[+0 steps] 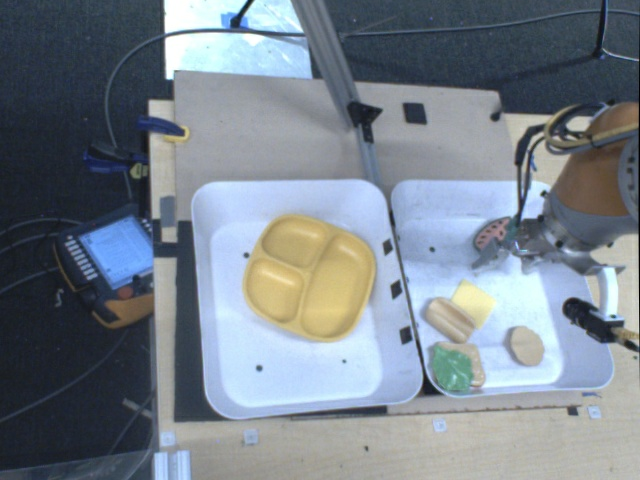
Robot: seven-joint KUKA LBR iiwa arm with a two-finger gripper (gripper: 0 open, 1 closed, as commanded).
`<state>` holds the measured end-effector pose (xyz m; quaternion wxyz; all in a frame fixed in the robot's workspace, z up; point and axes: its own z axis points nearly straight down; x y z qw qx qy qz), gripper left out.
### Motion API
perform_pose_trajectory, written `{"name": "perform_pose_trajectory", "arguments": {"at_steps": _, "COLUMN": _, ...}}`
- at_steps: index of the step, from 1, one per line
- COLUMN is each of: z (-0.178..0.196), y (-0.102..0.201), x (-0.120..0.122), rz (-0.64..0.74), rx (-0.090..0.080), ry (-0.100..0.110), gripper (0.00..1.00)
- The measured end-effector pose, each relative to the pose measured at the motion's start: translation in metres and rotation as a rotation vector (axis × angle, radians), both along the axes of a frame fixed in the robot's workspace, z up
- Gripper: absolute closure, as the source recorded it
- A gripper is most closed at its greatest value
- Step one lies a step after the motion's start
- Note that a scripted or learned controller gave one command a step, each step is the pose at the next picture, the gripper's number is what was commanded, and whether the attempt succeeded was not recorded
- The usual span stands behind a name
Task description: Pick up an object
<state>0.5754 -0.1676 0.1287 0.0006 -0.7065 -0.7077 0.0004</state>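
Observation:
My gripper (503,250) is low over the far part of the right bin (430,213), under the arm's orange wrist band (595,173). A small pinkish-red round piece (490,233) lies right against its left side; whether it is held is unclear. Nearer the front of that bin lie a yellow block (475,301), a tan roll (448,319), a green item on a tan slice (455,368) and a tan round piece (525,346). All of these sit apart from the gripper.
The left bin (225,298) holds a yellow divided plate (310,276). A grey pole (330,53) slants across the back of the bench. A handheld pendant (105,263) and cables lie on the floor to the left.

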Motion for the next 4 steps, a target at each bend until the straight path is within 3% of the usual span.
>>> {"name": "perform_pose_trajectory", "arguments": {"at_steps": 1, "z": -0.043, "y": 0.000, "x": 0.002, "rz": -0.002, "rx": -0.001, "ry": -0.007, "gripper": 0.00}}
{"name": "perform_pose_trajectory", "arguments": {"at_steps": 2, "z": -0.029, "y": -0.001, "x": 0.005, "rz": -0.001, "rx": -0.004, "ry": -0.015, "gripper": 1.00}}
{"name": "perform_pose_trajectory", "arguments": {"at_steps": 4, "z": 0.084, "y": 0.006, "x": 0.015, "rz": 0.005, "rx": -0.002, "ry": -0.009, "gripper": 1.00}}
